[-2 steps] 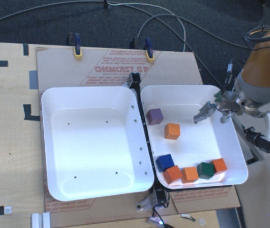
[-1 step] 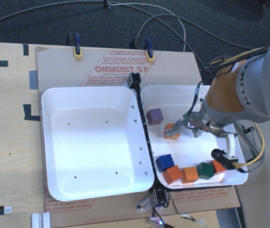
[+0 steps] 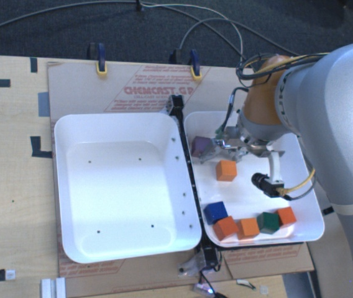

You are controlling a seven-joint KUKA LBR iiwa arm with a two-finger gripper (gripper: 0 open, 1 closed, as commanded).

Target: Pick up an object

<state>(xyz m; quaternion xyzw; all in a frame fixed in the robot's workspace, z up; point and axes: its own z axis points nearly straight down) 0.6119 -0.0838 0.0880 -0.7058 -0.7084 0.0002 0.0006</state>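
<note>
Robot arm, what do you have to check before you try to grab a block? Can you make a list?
1. Blocks are in the right bin to choose from: ok. A purple block, a lone orange block, and a row at the near edge with a blue block and a green block.
2. Gripper is over the right bin: ok.
3. A block sits close to the gripper: ok, the purple one and the lone orange one.
4. Jaws open and ready: cannot tell.
5. A block already held: cannot tell.
6. Lone orange block has free space around it: ok.
</note>
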